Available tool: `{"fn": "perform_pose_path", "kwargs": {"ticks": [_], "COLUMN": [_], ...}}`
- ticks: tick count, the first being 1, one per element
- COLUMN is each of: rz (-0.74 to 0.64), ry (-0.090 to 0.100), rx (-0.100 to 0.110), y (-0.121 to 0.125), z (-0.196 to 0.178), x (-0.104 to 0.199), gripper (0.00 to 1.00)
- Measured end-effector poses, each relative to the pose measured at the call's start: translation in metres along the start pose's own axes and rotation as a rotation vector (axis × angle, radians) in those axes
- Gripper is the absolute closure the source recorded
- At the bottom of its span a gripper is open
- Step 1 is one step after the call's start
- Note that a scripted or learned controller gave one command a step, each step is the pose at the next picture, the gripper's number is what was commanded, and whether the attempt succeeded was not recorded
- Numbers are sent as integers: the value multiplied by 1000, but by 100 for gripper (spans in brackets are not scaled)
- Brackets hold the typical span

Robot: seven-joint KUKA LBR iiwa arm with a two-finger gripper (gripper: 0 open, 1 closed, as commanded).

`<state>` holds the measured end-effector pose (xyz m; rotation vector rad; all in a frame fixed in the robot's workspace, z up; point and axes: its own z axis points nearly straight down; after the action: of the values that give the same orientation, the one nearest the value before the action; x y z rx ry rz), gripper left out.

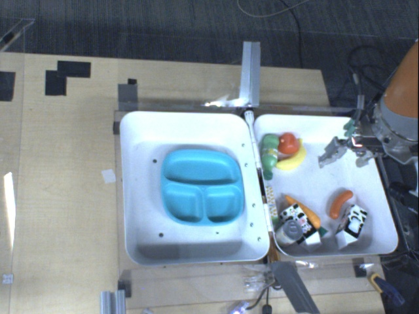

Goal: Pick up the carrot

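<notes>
tray in left bin | carrot in right bin, front | banana behind

A robotics lab: two white bins sit fixed by metal brackets to a pale wooden surface marked with black tape squares, a cable trailing over grey carpet beyond.

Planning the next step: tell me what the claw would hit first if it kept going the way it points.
The claw points left across the right bin. The banana and tomato look like its first contact, though its height above them is unclear.
</notes>
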<state>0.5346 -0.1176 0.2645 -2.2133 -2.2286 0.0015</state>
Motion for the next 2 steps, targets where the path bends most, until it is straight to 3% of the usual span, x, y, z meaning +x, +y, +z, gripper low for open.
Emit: {"fn": "perform_pose_path", "kwargs": {"ticks": [1,2], "rz": [280,667], "ry": [1,1], "rx": [-1,4], "y": [-46,-47], "z": [32,88], "x": [-44,-33], "gripper": [0,0]}}
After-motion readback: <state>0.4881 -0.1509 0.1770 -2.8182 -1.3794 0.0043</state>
